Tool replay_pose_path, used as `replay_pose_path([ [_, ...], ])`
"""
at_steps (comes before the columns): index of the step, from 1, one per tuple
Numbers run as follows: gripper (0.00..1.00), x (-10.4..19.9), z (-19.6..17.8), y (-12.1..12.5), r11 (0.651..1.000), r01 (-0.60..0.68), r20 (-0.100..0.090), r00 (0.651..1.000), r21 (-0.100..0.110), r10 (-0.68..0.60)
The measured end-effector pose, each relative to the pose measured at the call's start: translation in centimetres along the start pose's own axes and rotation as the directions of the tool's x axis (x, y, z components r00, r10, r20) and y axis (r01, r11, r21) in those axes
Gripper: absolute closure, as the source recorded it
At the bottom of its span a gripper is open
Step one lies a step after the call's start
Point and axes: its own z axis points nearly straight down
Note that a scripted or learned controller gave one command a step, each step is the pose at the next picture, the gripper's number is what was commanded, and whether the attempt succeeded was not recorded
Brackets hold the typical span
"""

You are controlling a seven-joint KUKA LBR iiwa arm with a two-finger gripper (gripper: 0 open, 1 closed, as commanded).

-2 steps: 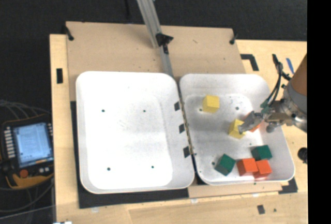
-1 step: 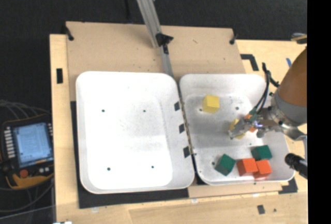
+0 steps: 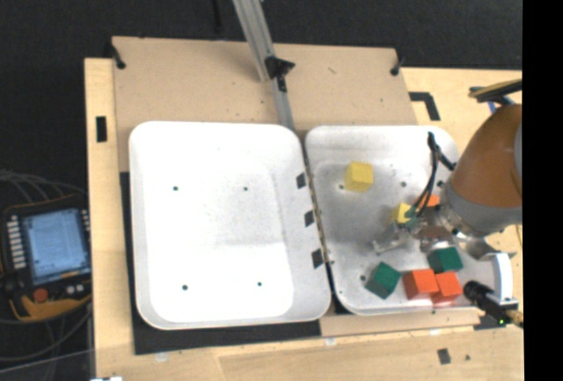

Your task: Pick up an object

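Blocks lie scattered in the right bin [image 3: 352,150]: a yellow block [image 3: 359,176] near its far side, a green block [image 3: 383,280] and orange blocks [image 3: 431,284] along its near edge. Our gripper [image 3: 406,234] hangs low between them, and we cannot tell how its jaws stand. We judge this the descent toward a pick; next we need the jaws settled squarely around one block.

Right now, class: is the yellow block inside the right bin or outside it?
Inside: the yellow block rests on the right bin's white floor, within its rim.
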Motion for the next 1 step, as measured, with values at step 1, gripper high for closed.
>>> replay_pose_path([
  [1,1.00,-0.04,-1.37,0.28,1.000,-0.006,0.000,1.000,-0.010,0.006],
])
